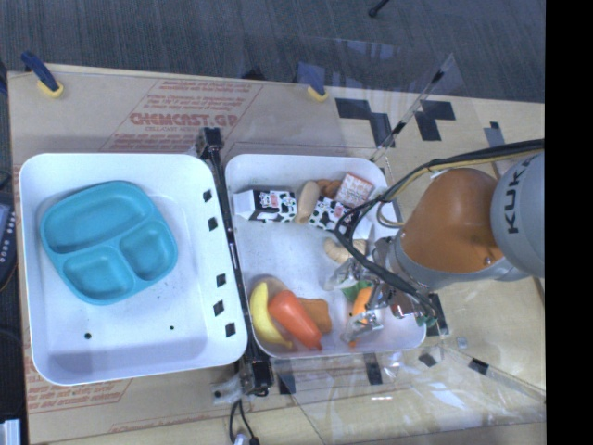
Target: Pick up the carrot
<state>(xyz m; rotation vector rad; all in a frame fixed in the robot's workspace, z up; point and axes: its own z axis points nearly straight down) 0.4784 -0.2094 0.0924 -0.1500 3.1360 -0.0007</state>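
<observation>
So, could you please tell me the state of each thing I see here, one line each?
Pincer: low in the right bin, at the carrot.
Carrot: small, at the pincer tip.
Blue tray: flat in the left bin.
Banana: lying beside the red pepper.

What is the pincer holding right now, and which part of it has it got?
It cannot be told for sure. The pincer sits low in the right bin over a small orange and green carrot, but cables and the wrist hide whether it grips it.
</observation>
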